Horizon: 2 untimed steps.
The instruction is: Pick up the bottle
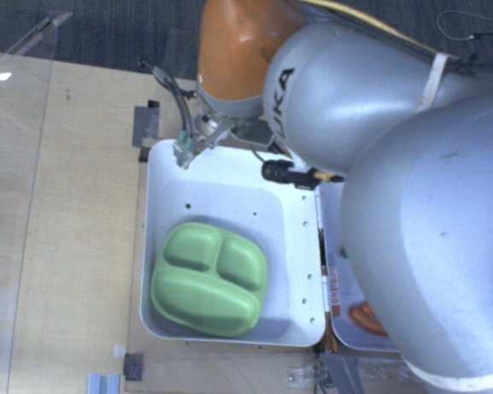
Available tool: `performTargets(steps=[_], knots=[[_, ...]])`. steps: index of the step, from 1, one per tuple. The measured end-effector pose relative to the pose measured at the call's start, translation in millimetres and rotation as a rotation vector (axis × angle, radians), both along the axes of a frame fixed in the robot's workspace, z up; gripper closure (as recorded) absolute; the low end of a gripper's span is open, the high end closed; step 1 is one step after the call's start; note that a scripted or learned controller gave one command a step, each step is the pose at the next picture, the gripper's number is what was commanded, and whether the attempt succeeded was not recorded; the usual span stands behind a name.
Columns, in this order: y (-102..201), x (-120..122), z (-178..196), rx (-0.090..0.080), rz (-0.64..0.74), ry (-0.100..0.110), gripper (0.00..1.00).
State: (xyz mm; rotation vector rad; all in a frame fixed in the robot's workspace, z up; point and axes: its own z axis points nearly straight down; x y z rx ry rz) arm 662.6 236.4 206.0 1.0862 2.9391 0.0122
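The arm's orange band (242,46) hangs over the far edge of the left bin (230,190). Below the band, the gripper (189,146) points down at that bin's far-left corner, with cables beside it. A small orange object (365,317) lies in the right bin (346,329), half covered by the arm; I cannot tell whether it is the bottle. The grey arm body hides most of the right bin.
A green moulded tray with three compartments (209,279) lies in the near half of the left bin. A black part (290,174) juts over the ridge between the bins. Wooden bench surface (56,218) extends to the left.
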Motion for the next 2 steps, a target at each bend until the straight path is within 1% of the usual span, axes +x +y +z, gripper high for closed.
performTargets(steps=[1, 2], knots=[[-8.1, -31.6, -108.3, 0.0, 0.021, 0.003, 1.0], [-8.3, -31.6, -108.5, 0.0, 0.021, 0.004, 0.0]])
